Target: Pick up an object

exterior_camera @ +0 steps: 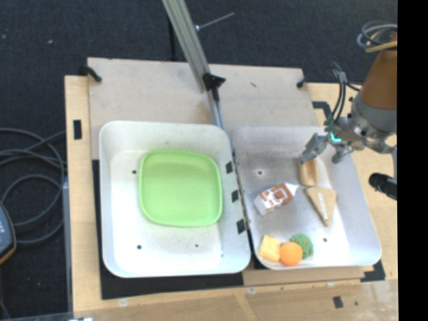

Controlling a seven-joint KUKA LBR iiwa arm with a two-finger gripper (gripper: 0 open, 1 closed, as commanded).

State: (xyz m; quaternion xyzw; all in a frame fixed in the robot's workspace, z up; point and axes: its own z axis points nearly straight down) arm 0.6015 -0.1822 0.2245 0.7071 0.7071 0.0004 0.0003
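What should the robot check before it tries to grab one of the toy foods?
1. Gripper open, jaws spread: ok.
2. Nothing between the jaws: ok.
3. Gripper over the right bin, where the toy foods lie: ok.
4. A target close by: ok, the tan bread piece lies just below the gripper.
5. Room around the target: not ok, the wedge lies very close beside it.
6. Other things out of the way: ok, the small box, yellow block, orange ball and green piece lie nearer the front; the green plate sits in the left bin.
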